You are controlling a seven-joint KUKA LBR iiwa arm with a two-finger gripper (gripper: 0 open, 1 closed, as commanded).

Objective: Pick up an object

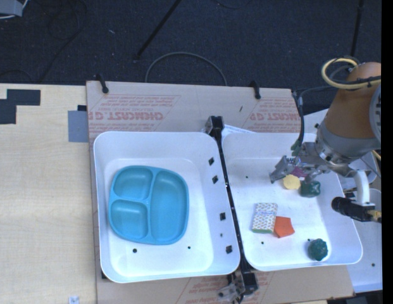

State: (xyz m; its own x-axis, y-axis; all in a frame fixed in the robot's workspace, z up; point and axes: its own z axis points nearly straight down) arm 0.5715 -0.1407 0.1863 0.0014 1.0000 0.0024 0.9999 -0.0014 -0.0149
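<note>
My gripper sits low over the upper part of the right bin, reached in from the right edge of the bench. Whether it is open or closed cannot be determined from this angle; nothing is visibly held in it.

Object positions relative to the gripper:
- A small yellow rounded object lies directly beside the gripper, just below it, at or near contact; I cannot tell which.
- A dark green rounded object lies just right of the yellow one, close to my wrist.
- A patterned rectangular block lies flat nearer the middle of the bin floor, well below the gripper.
- An orange wedge-like piece touches the right side of the patterned block.
- A dark teal lumpy ball rests alone near the lower right corner.

Clearances: the bin wall runs close behind the gripper along the upper edge. The divider between the bins lies to the left, with bare white floor between it and the objects. Open floor also separates the upper pair from the lower group.

The left bin holds a light blue compartment tray, smooth, with rounded corners. Both bins are shallow, white and glossy, set on printed cardboard.
</note>
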